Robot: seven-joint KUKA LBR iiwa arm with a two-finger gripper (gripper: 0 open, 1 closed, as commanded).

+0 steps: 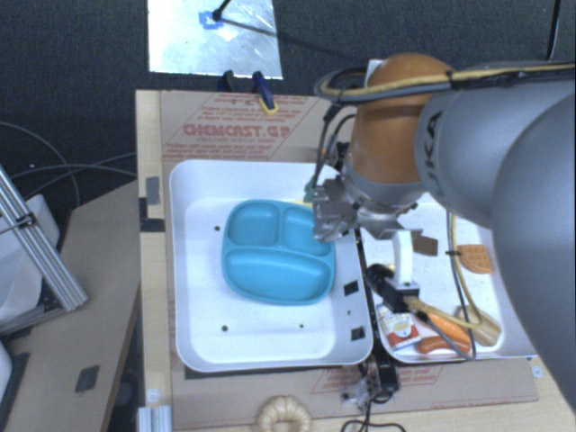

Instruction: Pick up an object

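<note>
A blue divided plate [274, 252] lies flat in the left white bin [198, 331]. My gripper [325, 226] hangs over the plate's right rim, near the wall between the two bins. Nothing is visibly held. In the right bin [454, 354] lie an orange-handled tool [441, 319], an orange carrot-like piece [439, 343], a small printed packet [397, 326] and a brown round item [475, 258], all to the right of and nearer the front than the gripper.
The big grey arm with its orange band [405, 124] covers most of the right bin. A cardboard sheet [234, 124] lies under the bins, with a blue clamp [263, 91] at its far edge. A pale ring [283, 414] sits at the front.
</note>
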